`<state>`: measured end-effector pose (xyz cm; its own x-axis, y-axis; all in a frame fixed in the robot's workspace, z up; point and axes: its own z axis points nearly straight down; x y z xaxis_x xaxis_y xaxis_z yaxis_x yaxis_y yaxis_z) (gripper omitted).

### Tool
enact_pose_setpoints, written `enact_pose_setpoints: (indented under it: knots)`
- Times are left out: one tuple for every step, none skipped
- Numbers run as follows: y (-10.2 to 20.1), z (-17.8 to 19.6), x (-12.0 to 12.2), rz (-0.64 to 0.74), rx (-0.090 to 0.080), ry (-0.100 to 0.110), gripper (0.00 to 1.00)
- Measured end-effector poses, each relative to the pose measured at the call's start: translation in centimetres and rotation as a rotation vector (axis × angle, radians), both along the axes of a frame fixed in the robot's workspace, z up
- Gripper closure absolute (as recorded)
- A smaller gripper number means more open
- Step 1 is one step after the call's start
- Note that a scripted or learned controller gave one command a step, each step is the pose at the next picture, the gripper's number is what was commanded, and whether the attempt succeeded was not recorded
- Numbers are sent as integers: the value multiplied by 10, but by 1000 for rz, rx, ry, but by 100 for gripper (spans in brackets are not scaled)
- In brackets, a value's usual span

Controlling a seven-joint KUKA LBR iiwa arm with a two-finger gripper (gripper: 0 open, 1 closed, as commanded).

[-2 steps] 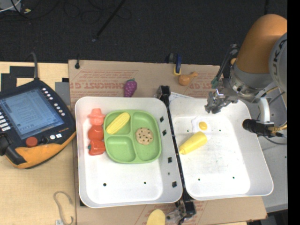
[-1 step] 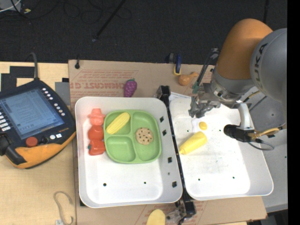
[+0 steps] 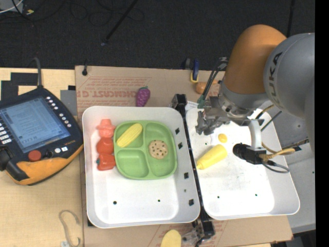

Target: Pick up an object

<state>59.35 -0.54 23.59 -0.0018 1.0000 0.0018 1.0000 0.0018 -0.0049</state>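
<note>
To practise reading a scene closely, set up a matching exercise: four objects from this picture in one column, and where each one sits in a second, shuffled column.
Objects:
1. corn cob
2. cookie
3. yellow bottle
4. purple grapes

Places:
A. on the floor of the right bin
B. on the cardboard behind the bins
C. upper left compartment of the green tray
D. upper right compartment of the green tray

Pairs: 1-C, 2-D, 3-A, 4-B
</note>
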Motion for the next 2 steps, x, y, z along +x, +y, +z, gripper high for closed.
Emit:
enact_pose_setpoints:
  knots:
    - [48, 3, -22, 1, 0, 1, 100]
    - [67, 0, -23, 0, -1, 0, 100]
